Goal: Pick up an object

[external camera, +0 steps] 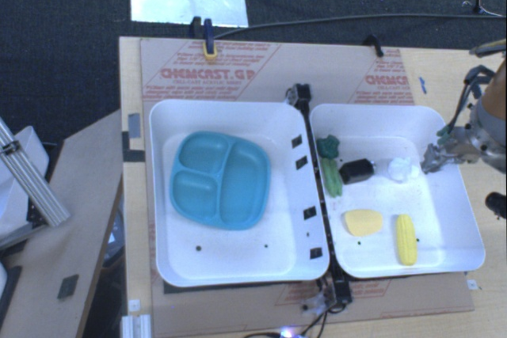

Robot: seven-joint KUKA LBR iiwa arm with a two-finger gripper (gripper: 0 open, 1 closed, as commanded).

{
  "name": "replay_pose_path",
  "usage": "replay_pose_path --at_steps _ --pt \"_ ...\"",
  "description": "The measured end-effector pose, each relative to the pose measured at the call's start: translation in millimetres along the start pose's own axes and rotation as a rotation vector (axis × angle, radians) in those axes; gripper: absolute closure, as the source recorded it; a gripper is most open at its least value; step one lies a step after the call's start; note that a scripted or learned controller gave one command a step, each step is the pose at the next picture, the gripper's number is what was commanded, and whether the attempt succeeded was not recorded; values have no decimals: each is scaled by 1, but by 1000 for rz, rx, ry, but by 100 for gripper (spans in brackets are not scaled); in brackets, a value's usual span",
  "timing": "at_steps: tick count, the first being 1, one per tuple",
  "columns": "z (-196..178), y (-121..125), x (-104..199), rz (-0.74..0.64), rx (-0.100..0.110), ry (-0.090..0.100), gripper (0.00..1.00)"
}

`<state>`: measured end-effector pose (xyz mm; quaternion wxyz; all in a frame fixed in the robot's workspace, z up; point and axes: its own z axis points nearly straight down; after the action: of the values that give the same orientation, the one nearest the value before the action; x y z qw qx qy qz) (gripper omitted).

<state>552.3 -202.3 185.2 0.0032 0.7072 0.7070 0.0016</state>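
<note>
You have two shallow white plastic bins side by side on the bench. The left bin point(182, 265) holds a light blue divided plastic plate point(219, 180), lying flat near its middle. In the right bin point(467, 249), a green leafy toy vegetable point(329, 165) lies along the left wall, with a small black block point(356, 170) just beside it. A small clear crumpled piece point(401, 168), perhaps plastic wrap, sits further right. Nearer you lie a flat yellow rounded piece point(364, 222) and a yellow toy corn cob point(405, 239), apart from each other. The grey two-finger gripper point(434, 158) hangs over the right bin's right side, near the clear piece. You cannot tell from here how it is set, and nothing shows in it.
</note>
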Motion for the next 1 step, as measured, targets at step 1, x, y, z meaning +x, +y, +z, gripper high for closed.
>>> replay_pose_path --at_steps 1 --pt "-39 2 -1 -5 0 0 100"
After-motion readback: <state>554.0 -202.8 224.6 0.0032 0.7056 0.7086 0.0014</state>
